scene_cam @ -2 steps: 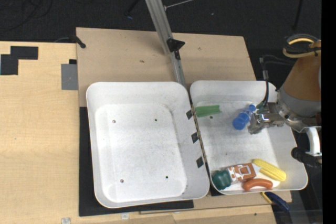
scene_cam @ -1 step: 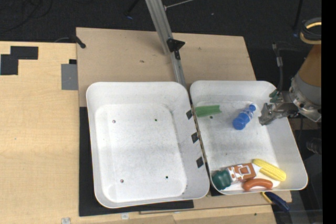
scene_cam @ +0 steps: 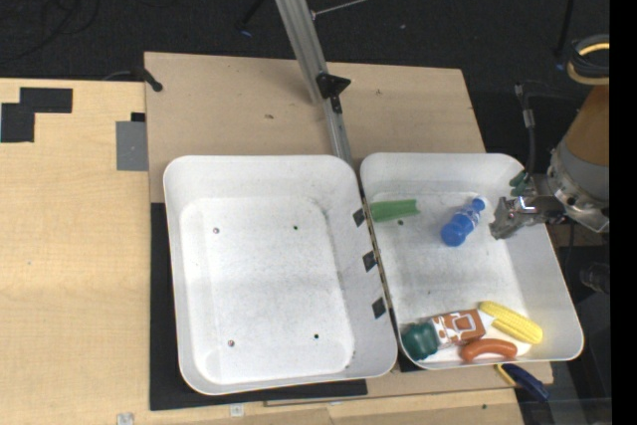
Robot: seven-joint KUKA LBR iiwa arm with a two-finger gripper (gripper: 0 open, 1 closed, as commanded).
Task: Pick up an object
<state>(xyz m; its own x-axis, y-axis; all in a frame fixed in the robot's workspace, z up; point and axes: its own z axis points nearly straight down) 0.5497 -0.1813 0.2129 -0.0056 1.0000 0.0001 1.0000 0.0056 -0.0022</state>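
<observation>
End effector (scene_cam: 506,217) just right of blue bottle (scene_cam: 460,224) in right bin (scene_cam: 537,259); finger state unreadable, nothing visibly held. Best approach: centre over bottle, span its narrow width, descend before closing.

One camera sits high above the pale wooden bench (scene_cam: 398,105) and looks down at a slant. It is far enough back to see both shallow white plastic bins, the left one (scene_cam: 189,214) and the right one (scene_cam: 542,274), side by side. The grey and orange robot arm (scene_cam: 587,149) comes in from the picture's right side.
</observation>
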